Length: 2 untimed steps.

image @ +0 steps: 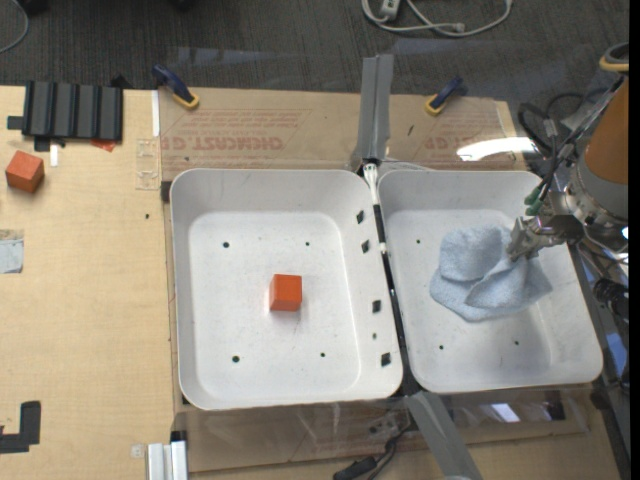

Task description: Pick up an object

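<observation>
Orange cube (286,293) mid left bin (200,368), well apart from the rest. Second cube (24,170) on bench at 9 o'clock. Grey cloth (485,273) in right bin (560,373). Gripper (522,245) at 3 o'clock, tilted, pinching cloth's raised edge.

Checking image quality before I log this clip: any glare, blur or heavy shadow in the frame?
Camera view: a bright glare patch sits on the cardboard behind the right bin; lighting is otherwise even, with soft shadows along the bin walls. The orange cube and the grey cloth are reasonably sharp; the gripper at the cloth's edge looks slightly soft, its detail hard to read.
</observation>
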Each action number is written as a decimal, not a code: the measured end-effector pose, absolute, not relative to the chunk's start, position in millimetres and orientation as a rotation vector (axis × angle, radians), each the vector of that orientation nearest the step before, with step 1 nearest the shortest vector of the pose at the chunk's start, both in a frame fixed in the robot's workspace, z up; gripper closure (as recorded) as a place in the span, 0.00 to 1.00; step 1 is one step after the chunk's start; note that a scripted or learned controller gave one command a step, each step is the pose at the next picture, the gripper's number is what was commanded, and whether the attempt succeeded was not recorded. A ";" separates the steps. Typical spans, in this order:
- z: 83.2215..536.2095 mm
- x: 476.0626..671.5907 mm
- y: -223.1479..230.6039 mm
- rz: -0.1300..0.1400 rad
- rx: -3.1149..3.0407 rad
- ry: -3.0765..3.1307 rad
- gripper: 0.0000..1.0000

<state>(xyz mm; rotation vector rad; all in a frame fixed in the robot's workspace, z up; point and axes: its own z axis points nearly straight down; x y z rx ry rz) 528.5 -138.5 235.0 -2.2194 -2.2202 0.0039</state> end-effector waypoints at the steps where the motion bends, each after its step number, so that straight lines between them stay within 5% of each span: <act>1: 94.6 521.6 -160.2 -0.005 -2.176 -2.274 0.00; 2: 94.4 550.6 -168.8 -0.003 -1.920 -2.493 0.00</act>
